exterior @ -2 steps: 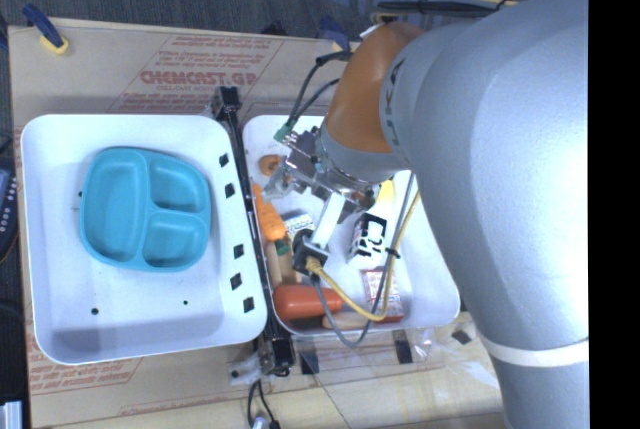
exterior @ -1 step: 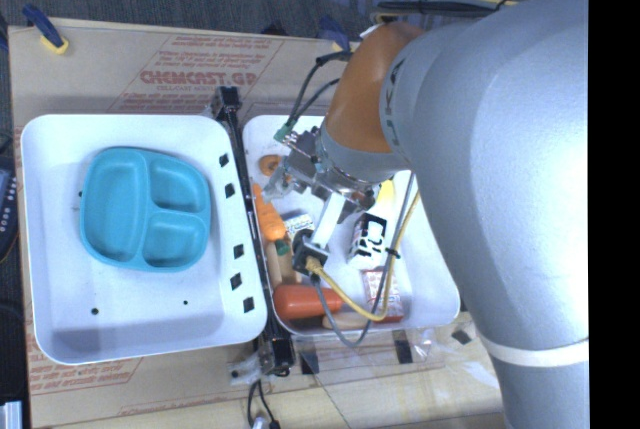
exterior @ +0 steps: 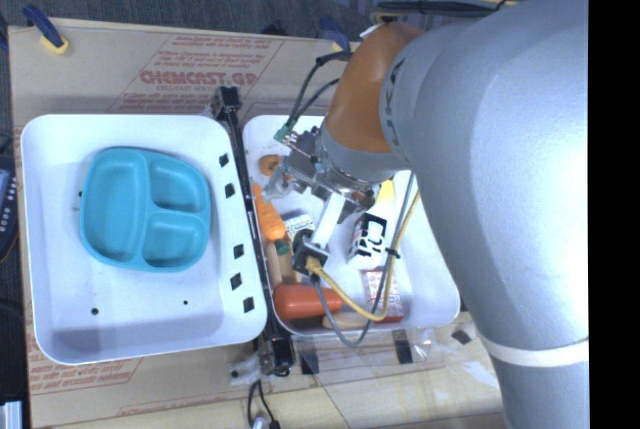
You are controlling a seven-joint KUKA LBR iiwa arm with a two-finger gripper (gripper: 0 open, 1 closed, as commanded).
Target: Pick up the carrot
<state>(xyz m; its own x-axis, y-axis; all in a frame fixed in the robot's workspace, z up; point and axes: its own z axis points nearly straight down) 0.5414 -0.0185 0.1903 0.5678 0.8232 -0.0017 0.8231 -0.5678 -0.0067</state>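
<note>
My arm [exterior: 480, 167] is the biggest thing here. It is grey with an orange band, it comes in from the right and covers most of the right bin. Under everything is the desk [exterior: 180, 67], covered with brown cardboard that has red print on it. On it stand two shallow white bins side by side, touching along their middle walls. The left bin [exterior: 60, 317] holds a blue plate [exterior: 145, 207] with three sections, lying flat near the middle of the bin. The right bin [exterior: 435, 287] is crowded. At its near end lies a red-orange sausage-shaped thing [exterior: 300, 300], and just right of it a clear packet [exterior: 388, 292] with red print. The carrot [exterior: 265, 214] lies along the left wall of the right bin, about halfway down, with its length running along the wall. Beyond the carrot, closer to the far wall, is a small round brown thing [exterior: 268, 162]. My claw [exterior: 285, 179] is low in the right bin, just beside the far end of the carrot. I cannot tell how far it is open, and I see nothing held in it.
</note>
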